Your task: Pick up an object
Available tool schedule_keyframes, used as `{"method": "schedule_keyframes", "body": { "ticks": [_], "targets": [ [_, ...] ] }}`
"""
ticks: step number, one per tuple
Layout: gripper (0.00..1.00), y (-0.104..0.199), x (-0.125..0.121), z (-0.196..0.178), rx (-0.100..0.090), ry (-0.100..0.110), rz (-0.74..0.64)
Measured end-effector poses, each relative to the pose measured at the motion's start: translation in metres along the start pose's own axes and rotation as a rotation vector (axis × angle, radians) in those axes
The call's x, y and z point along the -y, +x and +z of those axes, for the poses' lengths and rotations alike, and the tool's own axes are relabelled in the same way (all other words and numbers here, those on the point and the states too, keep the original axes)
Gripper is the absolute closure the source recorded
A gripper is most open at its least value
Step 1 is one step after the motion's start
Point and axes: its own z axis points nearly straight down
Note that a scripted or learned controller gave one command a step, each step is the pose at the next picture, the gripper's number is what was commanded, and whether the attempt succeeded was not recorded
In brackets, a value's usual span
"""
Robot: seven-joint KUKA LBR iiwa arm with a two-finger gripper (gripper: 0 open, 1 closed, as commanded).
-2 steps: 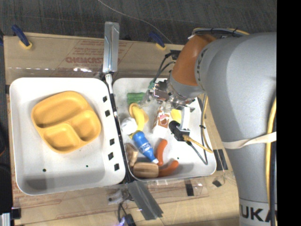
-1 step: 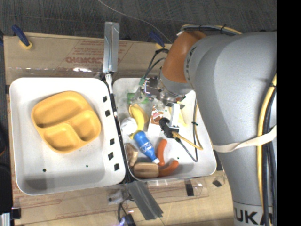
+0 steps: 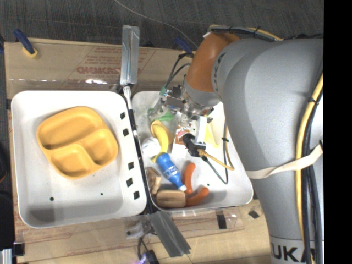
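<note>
My gripper (image 3: 186,112) hangs low over the far end of the right bin (image 3: 240,183), beneath the orange wrist band. Right under and beside it lie a yellow banana (image 3: 160,136), a small green item (image 3: 159,112) and a little red-and-white box (image 3: 183,133). Closer to the bin's near end are a blue bottle (image 3: 169,170), an orange-red sausage (image 3: 190,177), a second sausage (image 3: 199,195) and a brown bread piece (image 3: 170,198). The wrist hides what is directly below the gripper.
The left bin (image 3: 82,199) holds a yellow divided tray (image 3: 77,141). A metal divider bar (image 3: 129,56) runs between the bins. The arm's grey body (image 3: 275,120) covers the right bin's right side. Cables (image 3: 214,161) trail from the wrist.
</note>
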Motion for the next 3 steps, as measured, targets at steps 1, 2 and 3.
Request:
{"method": "schedule_keyframes", "body": {
  "ticks": [1, 2, 3],
  "targets": [
    [0.00, -0.025, -0.026, 0.011, 0.004, 0.027, -0.047],
    [0.00, -0.019, 0.007, 0.018, 0.003, 0.033, -0.141],
    [1.00, -0.019, 0.006, 0.008, 0.003, 0.035, -0.143]
  ]
}}
